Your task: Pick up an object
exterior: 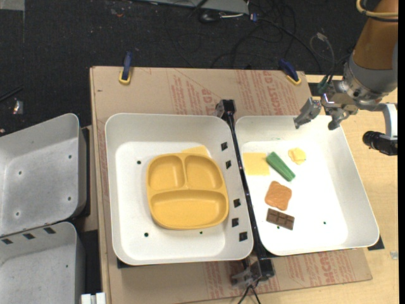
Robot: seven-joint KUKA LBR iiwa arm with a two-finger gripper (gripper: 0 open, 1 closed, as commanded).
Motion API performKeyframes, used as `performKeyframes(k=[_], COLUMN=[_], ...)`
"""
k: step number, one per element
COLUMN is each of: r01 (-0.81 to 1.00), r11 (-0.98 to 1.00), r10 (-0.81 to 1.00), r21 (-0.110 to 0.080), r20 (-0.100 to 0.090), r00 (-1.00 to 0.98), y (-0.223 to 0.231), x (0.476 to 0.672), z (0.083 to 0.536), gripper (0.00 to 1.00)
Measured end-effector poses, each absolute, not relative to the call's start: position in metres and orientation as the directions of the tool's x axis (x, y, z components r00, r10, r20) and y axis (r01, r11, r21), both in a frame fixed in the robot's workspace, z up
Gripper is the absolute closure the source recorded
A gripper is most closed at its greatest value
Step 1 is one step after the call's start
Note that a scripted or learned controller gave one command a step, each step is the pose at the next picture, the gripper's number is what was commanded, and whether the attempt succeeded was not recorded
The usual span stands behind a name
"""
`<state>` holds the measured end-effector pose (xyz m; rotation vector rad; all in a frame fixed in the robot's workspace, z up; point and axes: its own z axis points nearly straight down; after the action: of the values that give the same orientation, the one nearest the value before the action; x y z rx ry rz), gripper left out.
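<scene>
My gripper [320, 117] hangs over the far edge of the right bin [329, 233], its two fingers spread open with nothing between them. Below and left of it, in the right bin, lie a small yellow piece [297, 155], a green block [280, 166], a pale yellow flat square [255, 164], an orange waffle-like piece [278, 195] and a brown chocolate bar [280, 219]. All of them rest on the bin floor, apart from the gripper.
The left bin [126, 233] holds a yellow divided tray [187, 190]. A black divider [237, 176] runs between the two bins. Grey metal trays [38, 170] stand off the bench at the left. Clamps [126, 68] hold the cardboard at the back.
</scene>
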<state>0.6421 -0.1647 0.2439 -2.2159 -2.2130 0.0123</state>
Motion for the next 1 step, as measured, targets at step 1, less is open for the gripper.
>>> performKeyframes(k=[1], r01=[1.000], r11=[0.001], r10=[1.000], r21=[0.000], r20=[-0.001], r00=[-0.001], y=[-0.1644], x=[0.6446], z=[0.2517], gripper=[0.00])
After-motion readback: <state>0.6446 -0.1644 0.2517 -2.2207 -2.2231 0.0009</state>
